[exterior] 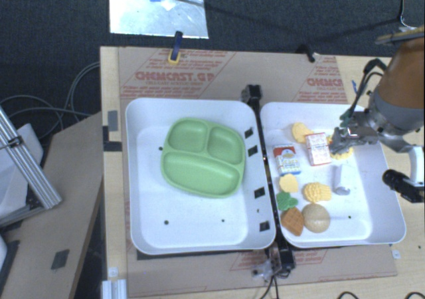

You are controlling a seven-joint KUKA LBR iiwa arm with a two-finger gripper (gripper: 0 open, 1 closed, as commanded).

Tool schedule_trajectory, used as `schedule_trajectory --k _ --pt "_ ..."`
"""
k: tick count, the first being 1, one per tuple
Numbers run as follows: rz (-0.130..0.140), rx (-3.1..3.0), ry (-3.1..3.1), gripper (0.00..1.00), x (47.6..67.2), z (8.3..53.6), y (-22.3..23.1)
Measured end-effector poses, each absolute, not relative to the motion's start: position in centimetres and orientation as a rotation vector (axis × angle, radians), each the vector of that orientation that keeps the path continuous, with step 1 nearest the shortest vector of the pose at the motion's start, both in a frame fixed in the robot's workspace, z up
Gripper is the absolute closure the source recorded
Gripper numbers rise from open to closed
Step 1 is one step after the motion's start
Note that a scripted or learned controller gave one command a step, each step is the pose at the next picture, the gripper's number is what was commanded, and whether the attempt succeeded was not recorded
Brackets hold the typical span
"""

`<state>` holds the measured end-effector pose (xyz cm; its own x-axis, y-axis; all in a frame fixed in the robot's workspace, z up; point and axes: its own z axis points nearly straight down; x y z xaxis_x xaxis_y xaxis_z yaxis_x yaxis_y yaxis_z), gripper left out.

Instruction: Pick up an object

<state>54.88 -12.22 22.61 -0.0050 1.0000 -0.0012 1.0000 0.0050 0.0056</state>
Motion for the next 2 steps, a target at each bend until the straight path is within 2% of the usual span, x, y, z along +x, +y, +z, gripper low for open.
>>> schedule_trajectory --k 1,2 --pt "0.003 2.215 2.225 1.00 55.0 22.4 -12.2" --pt "0.002 2.213 2.229 1.00 55.3 21.5 -7.1"
